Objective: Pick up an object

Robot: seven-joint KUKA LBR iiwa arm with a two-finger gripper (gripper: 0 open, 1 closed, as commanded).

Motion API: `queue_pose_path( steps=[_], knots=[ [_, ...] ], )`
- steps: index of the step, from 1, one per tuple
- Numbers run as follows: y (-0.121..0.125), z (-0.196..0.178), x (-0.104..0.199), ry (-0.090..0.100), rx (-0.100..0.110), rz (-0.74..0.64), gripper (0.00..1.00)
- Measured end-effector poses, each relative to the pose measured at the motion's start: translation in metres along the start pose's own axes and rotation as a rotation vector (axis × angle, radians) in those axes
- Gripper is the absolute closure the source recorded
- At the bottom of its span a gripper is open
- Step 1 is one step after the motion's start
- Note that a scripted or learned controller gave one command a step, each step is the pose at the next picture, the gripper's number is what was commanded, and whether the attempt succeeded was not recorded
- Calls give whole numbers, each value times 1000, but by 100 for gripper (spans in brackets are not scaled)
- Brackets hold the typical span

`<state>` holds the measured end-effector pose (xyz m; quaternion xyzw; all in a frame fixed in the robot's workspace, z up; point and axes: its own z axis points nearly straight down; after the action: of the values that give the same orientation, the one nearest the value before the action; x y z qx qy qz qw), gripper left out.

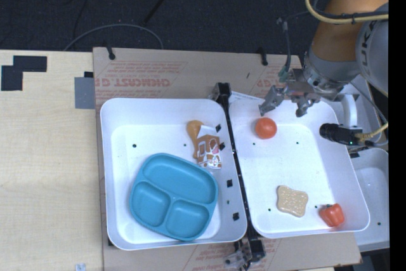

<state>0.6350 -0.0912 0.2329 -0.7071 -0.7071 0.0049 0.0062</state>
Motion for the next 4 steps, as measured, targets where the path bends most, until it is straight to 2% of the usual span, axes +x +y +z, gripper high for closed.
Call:
queue_pose_path(
  steps=[1, 4],
  knots=[
    [2, -7, 0, -1, -12, -1, 0],
    [7, 124, 10, -2, -6, -1, 0]
  ],
)
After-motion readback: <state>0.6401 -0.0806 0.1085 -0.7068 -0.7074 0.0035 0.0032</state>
